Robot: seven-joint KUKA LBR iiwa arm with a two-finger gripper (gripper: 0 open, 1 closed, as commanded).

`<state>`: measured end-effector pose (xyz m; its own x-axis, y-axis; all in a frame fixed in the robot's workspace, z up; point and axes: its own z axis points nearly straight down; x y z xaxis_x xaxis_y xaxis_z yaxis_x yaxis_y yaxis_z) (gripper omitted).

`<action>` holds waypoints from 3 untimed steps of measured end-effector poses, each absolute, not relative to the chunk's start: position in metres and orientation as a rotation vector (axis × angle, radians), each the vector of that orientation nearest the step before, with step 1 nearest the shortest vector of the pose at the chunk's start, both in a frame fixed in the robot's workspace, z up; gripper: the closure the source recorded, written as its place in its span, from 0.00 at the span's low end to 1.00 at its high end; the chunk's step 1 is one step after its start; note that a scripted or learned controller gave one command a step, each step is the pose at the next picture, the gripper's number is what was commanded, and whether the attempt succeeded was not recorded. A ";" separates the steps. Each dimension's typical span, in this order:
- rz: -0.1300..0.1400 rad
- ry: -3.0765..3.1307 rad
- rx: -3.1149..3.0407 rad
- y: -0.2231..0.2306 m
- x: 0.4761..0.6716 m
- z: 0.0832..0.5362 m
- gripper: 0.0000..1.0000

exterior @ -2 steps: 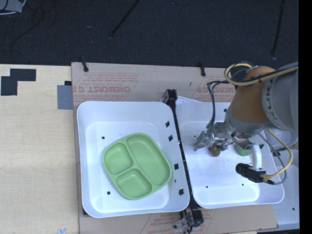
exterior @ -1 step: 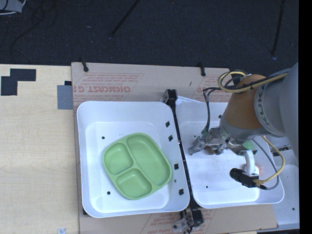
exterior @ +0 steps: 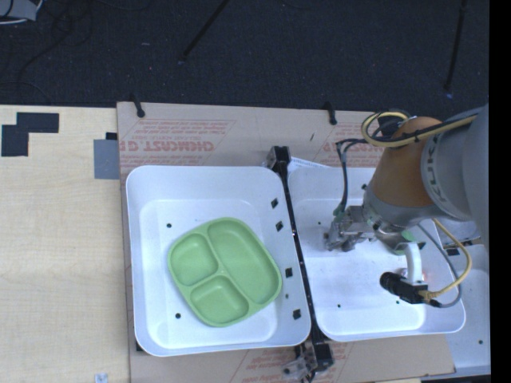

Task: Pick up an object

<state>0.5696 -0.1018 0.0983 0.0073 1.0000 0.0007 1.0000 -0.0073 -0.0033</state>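
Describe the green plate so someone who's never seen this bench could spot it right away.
Two shallow white bins sit side by side on the bench; look in the left bin, away from the arm. The green plate lies flat on its floor, toward the near side. It is a rounded, pale green tray divided into three compartments.

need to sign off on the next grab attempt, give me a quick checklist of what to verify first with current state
1. Target in view: ok. A green divided plate lies flat in the left bin.
2. Plate unobstructed: ok. Nothing lies on it.
3. Gripper over the target: not ok. The gripper is low in the right bin, across the divider from the plate.
4. Something in the gripper: cannot tell; the wrist hides that spot.
5. Cables out of the way: cannot tell. A yellow cable loops beside the wrist over the right bin.
6. Graspable item under the gripper: not ok, only bare bin floor shows around it.
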 end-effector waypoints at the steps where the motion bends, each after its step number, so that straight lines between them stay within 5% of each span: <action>1: -0.003 -2.223 -2.222 -0.096 0.574 0.158 1.00; 3: -0.004 -2.225 -2.223 -0.095 0.566 0.276 1.00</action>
<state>0.5660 -0.0952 0.2764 -0.0007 1.0000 -0.0008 1.0000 0.0007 0.0040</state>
